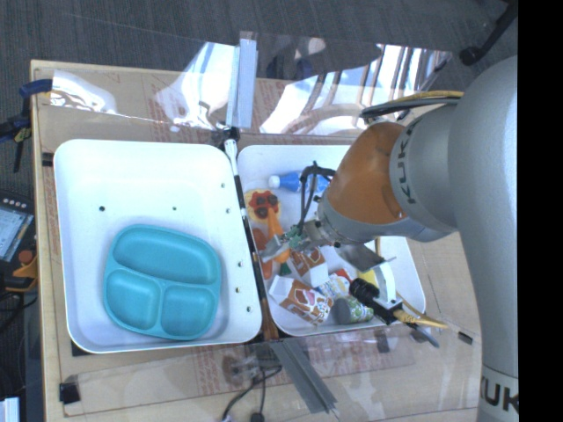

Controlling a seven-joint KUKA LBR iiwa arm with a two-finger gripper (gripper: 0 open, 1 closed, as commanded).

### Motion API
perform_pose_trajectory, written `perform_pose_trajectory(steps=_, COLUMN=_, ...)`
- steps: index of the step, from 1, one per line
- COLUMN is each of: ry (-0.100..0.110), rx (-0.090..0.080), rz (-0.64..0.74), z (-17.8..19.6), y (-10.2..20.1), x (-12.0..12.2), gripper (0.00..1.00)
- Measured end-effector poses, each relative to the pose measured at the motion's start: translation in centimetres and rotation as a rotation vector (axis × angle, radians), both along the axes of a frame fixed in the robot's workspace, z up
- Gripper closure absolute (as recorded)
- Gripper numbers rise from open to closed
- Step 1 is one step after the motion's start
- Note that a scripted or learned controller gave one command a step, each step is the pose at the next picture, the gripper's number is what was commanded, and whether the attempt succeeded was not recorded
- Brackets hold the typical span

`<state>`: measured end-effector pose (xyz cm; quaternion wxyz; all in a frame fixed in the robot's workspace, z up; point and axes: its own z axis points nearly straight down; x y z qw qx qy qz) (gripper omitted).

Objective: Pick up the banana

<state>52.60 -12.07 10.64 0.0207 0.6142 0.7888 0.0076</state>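
Camera view: teal plate (163, 280) in the left bin (79, 174), hand (299, 234) low over the cluttered right bin (259, 163), apart or together I cannot tell. What looks like the banana (384, 280) lies nearby toward the view's right, not yet lifted.

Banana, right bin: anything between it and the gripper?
Likely yes. The pale yellow banana lies by the right white bin's right wall, half hidden under the arm's orange-banded wrist. The gripper is low near the left wall; a brown-and-white snack packet and other small packets lie between them.
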Motion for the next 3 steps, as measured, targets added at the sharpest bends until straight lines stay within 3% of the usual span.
perform_pose_trajectory(steps=1, ry=0.019, rx=0.008, rz=-0.027, z=-0.1, y=-3.0, x=10.2, gripper=0.00)
perform_pose_trajectory(steps=2, ry=0.008, rx=0.004, rz=-0.023, z=0.0, y=-0.3, x=5.2, gripper=0.00)
perform_pose_trajectory(steps=3, ry=0.021, rx=0.008, rz=-0.032, z=-0.2, y=0.4, x=12.5, gripper=0.00)
